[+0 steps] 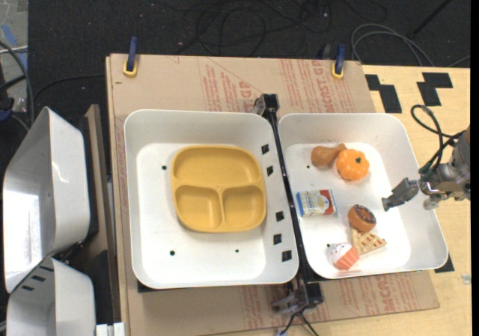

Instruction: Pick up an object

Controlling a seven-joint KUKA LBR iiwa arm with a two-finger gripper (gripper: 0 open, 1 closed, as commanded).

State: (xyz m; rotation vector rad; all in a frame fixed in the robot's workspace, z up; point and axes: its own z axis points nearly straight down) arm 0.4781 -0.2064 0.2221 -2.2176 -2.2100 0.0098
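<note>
Toys (352,165) — gripper (400,195) beside, apart

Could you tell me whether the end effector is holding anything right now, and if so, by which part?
Nothing is held. The end effector sits over the right bin's right side, apart from the toy doughnut and the other toy foods.

My fingers (408,194) hover at the right bin's (389,126) right wall.
An orange (352,165), a doughnut (362,216), a waffle (369,242) and a carton (315,203) lie inside; the left bin (142,177) holds a yellow tray (219,187).
</note>
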